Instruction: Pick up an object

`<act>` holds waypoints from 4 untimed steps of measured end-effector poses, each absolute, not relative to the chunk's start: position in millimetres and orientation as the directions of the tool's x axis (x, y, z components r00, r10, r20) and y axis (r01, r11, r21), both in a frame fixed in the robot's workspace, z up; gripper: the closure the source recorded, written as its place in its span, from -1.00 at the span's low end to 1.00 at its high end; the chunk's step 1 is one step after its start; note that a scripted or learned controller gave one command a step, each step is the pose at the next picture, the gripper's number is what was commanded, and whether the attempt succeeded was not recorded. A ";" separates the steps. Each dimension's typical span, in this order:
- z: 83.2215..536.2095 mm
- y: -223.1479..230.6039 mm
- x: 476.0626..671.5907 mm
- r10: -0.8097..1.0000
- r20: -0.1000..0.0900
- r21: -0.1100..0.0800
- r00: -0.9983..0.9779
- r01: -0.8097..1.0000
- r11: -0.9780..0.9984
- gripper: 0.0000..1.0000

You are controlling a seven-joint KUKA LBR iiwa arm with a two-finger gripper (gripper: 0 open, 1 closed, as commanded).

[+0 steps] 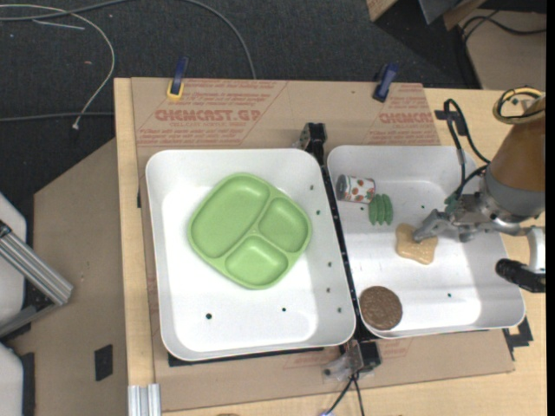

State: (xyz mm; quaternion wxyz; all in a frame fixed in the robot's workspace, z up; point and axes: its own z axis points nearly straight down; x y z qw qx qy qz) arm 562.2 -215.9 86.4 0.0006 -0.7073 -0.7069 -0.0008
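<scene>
The right bin (pixel 486 306) holds several small items. A tan, bread-like piece (pixel 414 246) lies near its middle. A ridged green piece (pixel 380 209) lies toward the back left, with a small patterned can (pixel 355 187) on its side beside it. A round brown disc (pixel 380 307) rests at the front left corner. My gripper (pixel 431 226) reaches in from the right and its tip sits right at the tan piece's upper right edge, low over the bin floor. Whether it touches the piece is unclear.
A green three-compartment plate (pixel 250 229) lies in the left bin (pixel 225 332). Black clips (pixel 313 135) join the bins at the back and front. The arm's orange band (pixel 520 159) and wrist cables stand over the right bin's right side.
</scene>
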 end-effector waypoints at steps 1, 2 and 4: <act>100.8 -214.8 565.2 1.000 0.002 0.009 -0.002 1.000 0.002 1.00; 155.5 -216.3 577.3 1.000 -0.003 0.007 -0.002 1.000 0.002 1.00; 239.9 -209.3 587.1 1.000 -0.001 0.004 -0.002 1.000 0.002 1.00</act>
